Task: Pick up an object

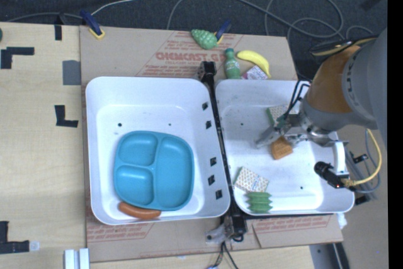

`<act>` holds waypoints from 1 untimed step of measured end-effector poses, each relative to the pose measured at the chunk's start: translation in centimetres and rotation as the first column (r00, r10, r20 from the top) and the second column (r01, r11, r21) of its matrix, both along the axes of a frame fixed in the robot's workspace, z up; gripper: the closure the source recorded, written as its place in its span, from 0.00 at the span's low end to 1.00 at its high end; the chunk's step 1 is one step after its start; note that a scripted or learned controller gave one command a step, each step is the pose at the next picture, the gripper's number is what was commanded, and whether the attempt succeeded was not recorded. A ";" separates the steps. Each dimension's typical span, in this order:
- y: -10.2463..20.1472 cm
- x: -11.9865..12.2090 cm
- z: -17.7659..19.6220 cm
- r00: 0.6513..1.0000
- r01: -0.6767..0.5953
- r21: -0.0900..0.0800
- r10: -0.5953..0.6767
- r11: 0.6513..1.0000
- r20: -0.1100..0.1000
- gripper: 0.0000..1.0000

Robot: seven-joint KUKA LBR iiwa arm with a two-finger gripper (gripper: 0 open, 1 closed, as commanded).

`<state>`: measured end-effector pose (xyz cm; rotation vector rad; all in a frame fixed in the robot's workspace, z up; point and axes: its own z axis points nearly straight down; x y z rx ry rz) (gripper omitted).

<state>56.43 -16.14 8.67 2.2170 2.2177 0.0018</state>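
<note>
Red print on the brown cardboard sheet (pixel 176 60) under the bins reads "CHEMCAST". In the right bin (pixel 302 198) the gripper (pixel 277 135) reaches in low, its grey fingers spread, just above and touching a small orange-brown block (pixel 281 149). Whether the block sits between the fingers cannot be told. Near the bin's front lie a checkered packet (pixel 251 181) and a ribbed green piece (pixel 259 201). The left bin (pixel 107 94) holds a smooth blue divided plate (pixel 153 169) and an orange sausage shape (pixel 139 211).

Two shallow white plastic bins (pixel 101 97). One blue divided plate (pixel 154 171). One orange sausage (pixel 139 211). One yellow banana (pixel 253 60). Apparently four small items in the right bin.
</note>
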 end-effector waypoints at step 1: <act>0.0 0.0 0.9 1.000 0.000 0.000 0.000 1.000 0.000 1.00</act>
